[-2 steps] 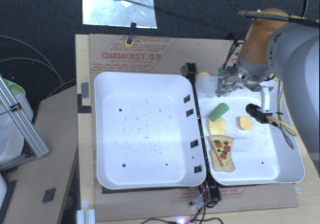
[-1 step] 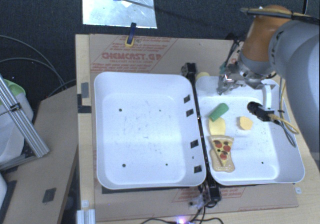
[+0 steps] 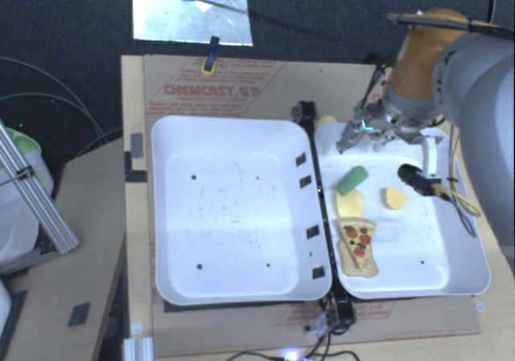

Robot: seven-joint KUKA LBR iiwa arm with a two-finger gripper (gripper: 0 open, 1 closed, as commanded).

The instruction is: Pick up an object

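Grey arm reaching in from the right, wrist bent down toward the far right part of the scene.

The arm (image 3: 479,86) enters at the right edge as a broad grey link, large and blurred close to the camera. Past it, toward the left, the orange band (image 3: 422,54) wraps the arm just above the wrist. Below the band the wrist narrows to a grey flange, and the hand (image 3: 360,133) juts out left and slightly nearer from it, pointing downward at a slant. The fingers are small and too unclear to read.
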